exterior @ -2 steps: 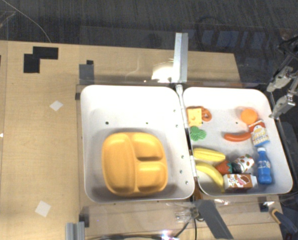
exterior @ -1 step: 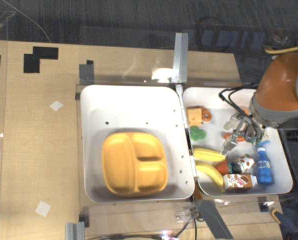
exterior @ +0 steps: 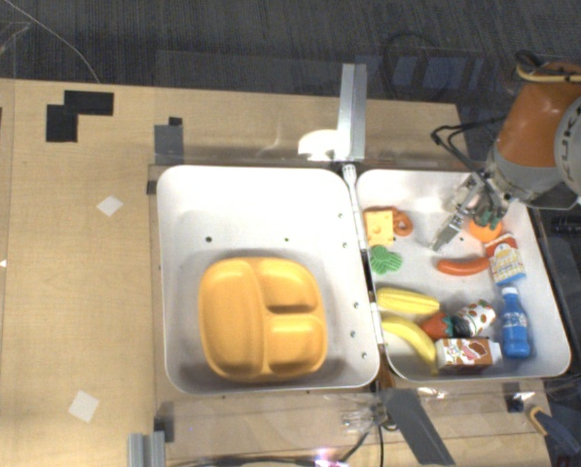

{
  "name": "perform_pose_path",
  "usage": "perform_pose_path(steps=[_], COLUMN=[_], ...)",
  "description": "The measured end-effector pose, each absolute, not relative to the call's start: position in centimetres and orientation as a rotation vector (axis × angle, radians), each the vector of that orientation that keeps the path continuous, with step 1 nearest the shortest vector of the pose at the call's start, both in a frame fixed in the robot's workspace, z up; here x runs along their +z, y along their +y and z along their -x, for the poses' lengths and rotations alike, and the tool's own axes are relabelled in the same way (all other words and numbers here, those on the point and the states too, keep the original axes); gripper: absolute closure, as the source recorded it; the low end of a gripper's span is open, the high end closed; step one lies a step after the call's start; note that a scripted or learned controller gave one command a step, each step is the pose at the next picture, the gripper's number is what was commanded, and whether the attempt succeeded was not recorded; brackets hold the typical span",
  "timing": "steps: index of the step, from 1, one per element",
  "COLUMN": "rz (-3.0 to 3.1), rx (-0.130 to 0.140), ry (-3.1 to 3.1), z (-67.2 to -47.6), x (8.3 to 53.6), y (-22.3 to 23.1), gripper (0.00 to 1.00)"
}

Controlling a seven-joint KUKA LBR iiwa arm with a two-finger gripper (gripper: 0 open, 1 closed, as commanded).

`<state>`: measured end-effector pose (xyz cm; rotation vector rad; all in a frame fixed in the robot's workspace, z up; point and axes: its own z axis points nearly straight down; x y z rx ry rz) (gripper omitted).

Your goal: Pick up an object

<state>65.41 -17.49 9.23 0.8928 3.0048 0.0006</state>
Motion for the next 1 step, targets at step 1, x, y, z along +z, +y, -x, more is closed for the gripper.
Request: perform_pose_path(steps=[1], rz=[-0.999], rx=[0.0], ry=[2.97], z=[-64.56], x=[8.65], y=[-20.6], gripper=[0.0])
